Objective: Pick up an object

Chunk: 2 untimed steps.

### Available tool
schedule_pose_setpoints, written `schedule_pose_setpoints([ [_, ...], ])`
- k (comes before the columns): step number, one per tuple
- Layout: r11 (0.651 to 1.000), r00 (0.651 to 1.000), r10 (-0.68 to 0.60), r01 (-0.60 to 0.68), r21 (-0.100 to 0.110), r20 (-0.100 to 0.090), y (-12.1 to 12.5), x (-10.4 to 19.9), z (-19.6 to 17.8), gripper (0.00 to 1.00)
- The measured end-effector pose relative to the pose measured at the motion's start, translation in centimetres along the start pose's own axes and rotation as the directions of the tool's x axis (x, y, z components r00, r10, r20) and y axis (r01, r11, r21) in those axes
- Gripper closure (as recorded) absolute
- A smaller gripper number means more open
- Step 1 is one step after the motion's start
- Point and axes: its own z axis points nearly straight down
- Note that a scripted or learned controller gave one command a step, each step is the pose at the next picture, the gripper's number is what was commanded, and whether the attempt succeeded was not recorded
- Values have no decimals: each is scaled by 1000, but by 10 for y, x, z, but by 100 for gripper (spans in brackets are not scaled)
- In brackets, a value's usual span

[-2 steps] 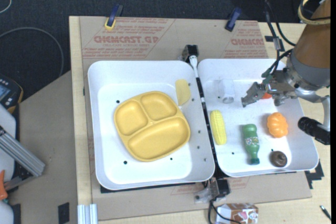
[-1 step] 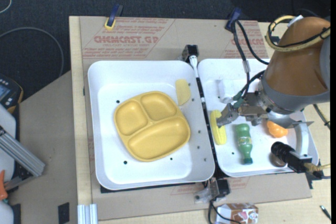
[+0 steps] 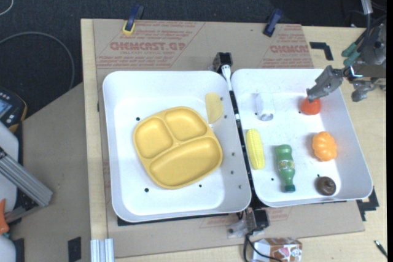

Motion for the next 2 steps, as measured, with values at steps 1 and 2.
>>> schedule_pose_setpoints([
  [1,1000,1000,-13,13,28,-6,-3,108,41,0],
  [2,1000,1000,-2,2,21,-3,-2,101,29,100],
])
